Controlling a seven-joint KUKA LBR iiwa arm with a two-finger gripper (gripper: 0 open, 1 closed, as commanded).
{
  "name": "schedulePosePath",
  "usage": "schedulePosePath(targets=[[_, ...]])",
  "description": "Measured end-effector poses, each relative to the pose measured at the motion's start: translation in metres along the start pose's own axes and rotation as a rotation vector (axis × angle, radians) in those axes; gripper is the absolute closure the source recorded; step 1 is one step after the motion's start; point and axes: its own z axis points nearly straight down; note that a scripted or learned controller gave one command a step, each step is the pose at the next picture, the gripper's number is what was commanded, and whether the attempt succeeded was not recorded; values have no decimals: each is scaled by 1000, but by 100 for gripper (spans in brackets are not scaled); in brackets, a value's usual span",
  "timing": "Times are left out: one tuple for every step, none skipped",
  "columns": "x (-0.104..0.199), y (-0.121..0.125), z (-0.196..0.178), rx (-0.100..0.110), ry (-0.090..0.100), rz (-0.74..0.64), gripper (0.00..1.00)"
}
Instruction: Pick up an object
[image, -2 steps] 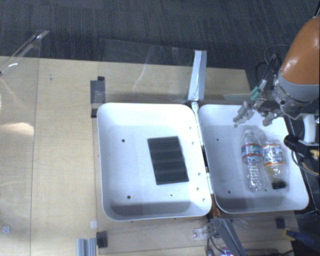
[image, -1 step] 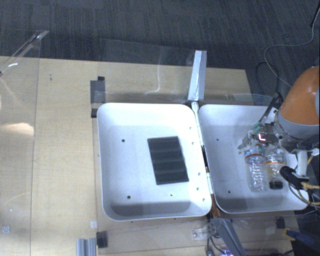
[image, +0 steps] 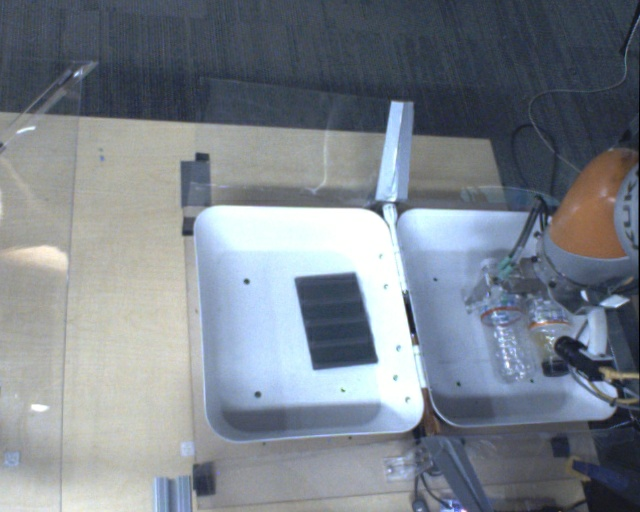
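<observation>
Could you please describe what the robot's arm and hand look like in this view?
The arm shows a rounded orange band above a grey wrist section. Thin dark cables run along it. The hand below is a cluster of metallic and translucent parts with small coloured wiring; finer detail is too blurred to tell.

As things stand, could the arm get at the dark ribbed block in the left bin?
Probably yes. The ribbed block lies flat and alone mid-bin, open from above. The arm sits over the right bin, so it must cross the divider.
</observation>
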Motion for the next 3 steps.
schedulePosePath(targets=[[-2, 2, -12, -6, -5, 2, 100], [0, 4, -23, -11, -4, 0, 100], [67, 53, -94, 2, -16, 3, 100]])
